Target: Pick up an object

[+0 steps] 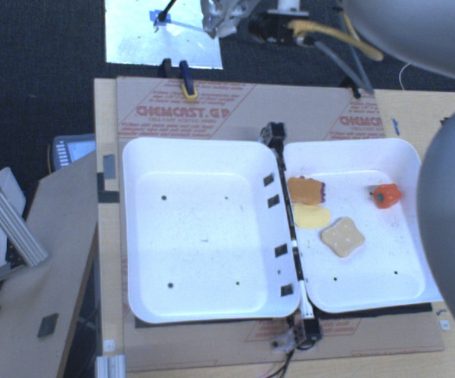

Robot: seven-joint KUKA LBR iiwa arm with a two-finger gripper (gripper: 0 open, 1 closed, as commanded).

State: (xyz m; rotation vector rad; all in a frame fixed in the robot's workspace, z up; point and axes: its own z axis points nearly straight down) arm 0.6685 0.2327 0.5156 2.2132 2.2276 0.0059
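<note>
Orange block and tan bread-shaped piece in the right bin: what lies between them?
In the camera view, a flat yellow disc lies between the orange block and the tan bread-shaped piece, on the right bin floor by the divider.

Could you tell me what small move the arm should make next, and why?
Probably bring the gripper, now high beyond the bins' far edge, down over the right bin. All four objects lie there: the orange-brown block, yellow piece, tan toast shape and small red-orange item. The toast shape lies fairly apart, likely the easiest target.
</note>
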